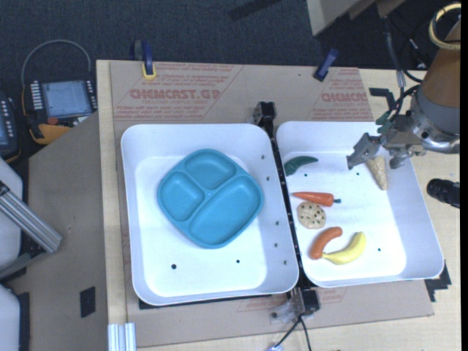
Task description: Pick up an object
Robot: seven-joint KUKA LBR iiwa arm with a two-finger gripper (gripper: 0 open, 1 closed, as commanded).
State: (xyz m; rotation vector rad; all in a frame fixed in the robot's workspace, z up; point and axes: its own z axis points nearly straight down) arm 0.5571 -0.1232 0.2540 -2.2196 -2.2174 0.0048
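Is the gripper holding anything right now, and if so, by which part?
Probably, though it cannot be told for sure. The gripper sits right over the top end of a tan cone-shaped object in the right bin, but the contact itself is hidden.

Left bin point(139, 218): you meet one obstacle, the blue divided plate point(210, 197), in the middle; bare floor runs along the near edge and the near left corner.
Right bin point(409, 247): its left half is crowded: green piece point(300, 164), carrot point(314, 197), cookie point(311, 214), sausage point(325, 241) and banana point(346, 248) lie close together.
Right bin, far right corner: the gripper point(379, 154) and a tan piece point(378, 172) stand there.
Right bin, near right corner: you have open floor.
Divider point(281, 196): the two rims meet here.
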